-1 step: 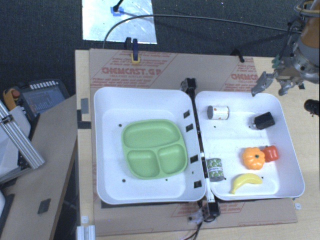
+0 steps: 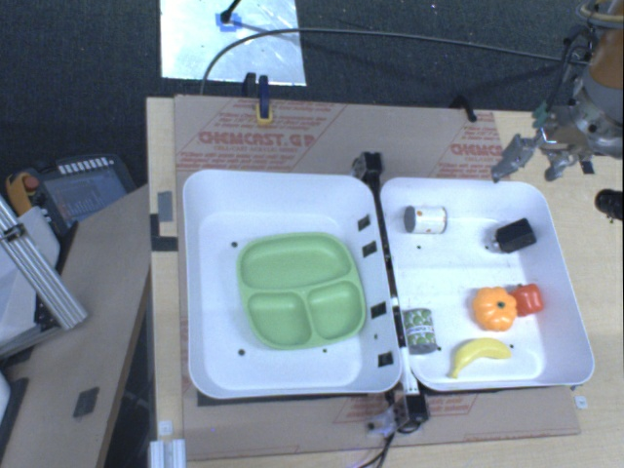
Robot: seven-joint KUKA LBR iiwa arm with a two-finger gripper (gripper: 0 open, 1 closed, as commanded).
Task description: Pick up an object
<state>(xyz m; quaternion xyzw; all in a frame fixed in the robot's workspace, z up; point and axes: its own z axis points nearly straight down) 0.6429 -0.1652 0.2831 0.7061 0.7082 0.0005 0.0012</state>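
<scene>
The right bin [image 2: 561,261] holds a white cylinder [image 2: 425,219], a black block [image 2: 515,235], an orange pumpkin [image 2: 495,307] touching a red piece [image 2: 527,299], a green-labelled can [image 2: 419,330] and a yellow banana [image 2: 479,355]. My gripper [image 2: 534,160] hovers above the bin's far right corner, fingers spread and open, nothing between them. It is well apart from every object.
The left bin [image 2: 205,261] carries a green divided tray [image 2: 297,290]. A black divider [image 2: 378,252] runs between the bins. A pendant [image 2: 83,191] and metal bar [image 2: 34,266] sit on the side table at left. Cables cross the dark floor behind.
</scene>
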